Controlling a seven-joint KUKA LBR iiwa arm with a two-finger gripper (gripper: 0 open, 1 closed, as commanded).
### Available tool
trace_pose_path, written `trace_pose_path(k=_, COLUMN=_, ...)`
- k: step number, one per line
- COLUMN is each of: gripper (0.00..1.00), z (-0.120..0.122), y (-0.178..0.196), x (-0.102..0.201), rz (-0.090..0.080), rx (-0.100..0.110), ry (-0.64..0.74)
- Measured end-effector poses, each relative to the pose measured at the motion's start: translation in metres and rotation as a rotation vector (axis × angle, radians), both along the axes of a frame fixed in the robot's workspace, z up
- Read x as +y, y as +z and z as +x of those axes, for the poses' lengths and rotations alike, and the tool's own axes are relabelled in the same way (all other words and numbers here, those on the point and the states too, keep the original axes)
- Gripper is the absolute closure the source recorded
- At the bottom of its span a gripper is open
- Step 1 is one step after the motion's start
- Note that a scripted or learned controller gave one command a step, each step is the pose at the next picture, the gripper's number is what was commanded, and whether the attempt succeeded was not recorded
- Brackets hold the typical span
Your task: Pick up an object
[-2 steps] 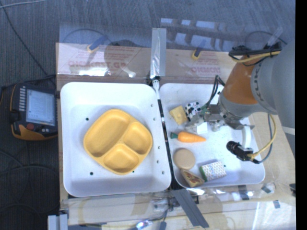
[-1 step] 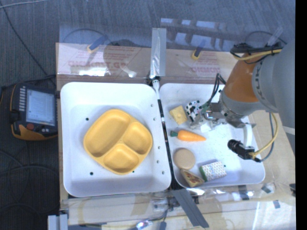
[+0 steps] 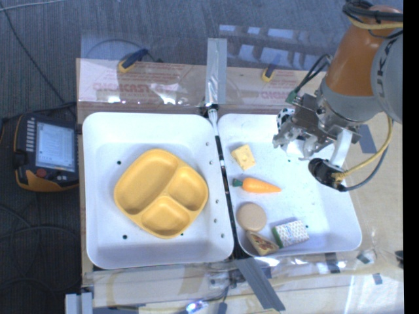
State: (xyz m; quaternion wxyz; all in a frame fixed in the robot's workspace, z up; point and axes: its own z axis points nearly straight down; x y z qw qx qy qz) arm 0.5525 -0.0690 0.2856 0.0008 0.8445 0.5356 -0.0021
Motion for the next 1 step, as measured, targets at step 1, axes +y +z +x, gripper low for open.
trace_pose_path(k=1, gripper=1.00, z=0.0415, y=-0.0432, x=0.0294, rz=0.001, rx=0.003, ry=0.141)
